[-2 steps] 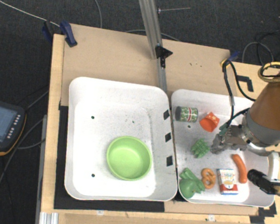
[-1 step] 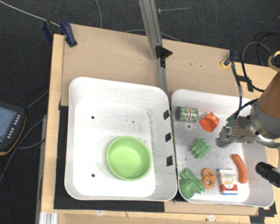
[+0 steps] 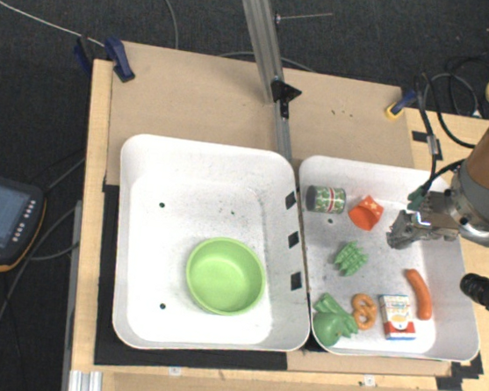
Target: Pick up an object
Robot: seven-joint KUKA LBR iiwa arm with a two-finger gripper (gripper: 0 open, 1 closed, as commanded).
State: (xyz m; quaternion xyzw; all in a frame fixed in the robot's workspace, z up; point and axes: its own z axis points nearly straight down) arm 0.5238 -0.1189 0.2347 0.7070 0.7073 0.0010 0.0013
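Note:
My gripper (image 3: 406, 234) hovers over the right bin (image 3: 466, 337), near its upper right part, open with nothing between its fingers. Just left of it lies a small orange-red cup (image 3: 365, 213), and further left a green can (image 3: 325, 198) on its side. Below the gripper are a bumpy green toy (image 3: 351, 258), an orange sausage (image 3: 418, 293), a pretzel (image 3: 363, 309), a small red and white box (image 3: 397, 317) and a green leafy piece (image 3: 333, 321) at the bin's lower left corner.
The left bin (image 3: 149, 178) holds a light green bowl (image 3: 225, 275) in its lower right part. A metal pole (image 3: 267, 47) slants down to the divide between the bins. A black part (image 3: 485, 293) juts in at the right edge.

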